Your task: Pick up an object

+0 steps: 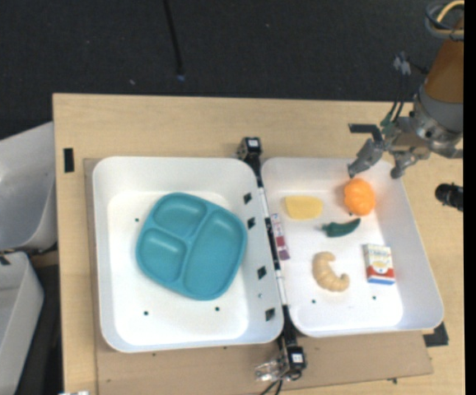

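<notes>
Pincer hangs over the right bin's far edge, fingers spread wide and holding nothing, just above an orange. Near the orange lie a yellow block, croissant and small carton. A blue plate sits in the left bin.

right bin | near side bare (items cluster mid-bin)
</notes>
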Motion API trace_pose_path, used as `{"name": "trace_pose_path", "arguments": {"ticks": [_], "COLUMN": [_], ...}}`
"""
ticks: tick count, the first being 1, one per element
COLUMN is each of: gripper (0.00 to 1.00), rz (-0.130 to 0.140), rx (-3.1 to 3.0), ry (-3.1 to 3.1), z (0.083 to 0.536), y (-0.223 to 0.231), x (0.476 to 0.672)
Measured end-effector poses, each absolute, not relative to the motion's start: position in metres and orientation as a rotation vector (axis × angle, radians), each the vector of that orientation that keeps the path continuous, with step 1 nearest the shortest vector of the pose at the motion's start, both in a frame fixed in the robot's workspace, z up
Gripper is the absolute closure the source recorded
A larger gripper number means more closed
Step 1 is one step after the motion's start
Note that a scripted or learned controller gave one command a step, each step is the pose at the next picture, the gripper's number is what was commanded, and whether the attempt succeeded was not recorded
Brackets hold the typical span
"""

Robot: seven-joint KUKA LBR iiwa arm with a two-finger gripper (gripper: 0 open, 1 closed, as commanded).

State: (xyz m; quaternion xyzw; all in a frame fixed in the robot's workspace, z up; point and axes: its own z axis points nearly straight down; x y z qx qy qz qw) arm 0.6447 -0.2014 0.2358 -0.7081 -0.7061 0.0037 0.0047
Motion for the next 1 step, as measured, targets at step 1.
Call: {"name": "trace_pose_path", "arguments": {"ticks": [1], "gripper": [0.0], "rz": [0.0], "rx": [-2.222], "ry": [-2.225], "z": [0.2453], "y": [-0.2005], "x": [0.6471]}}
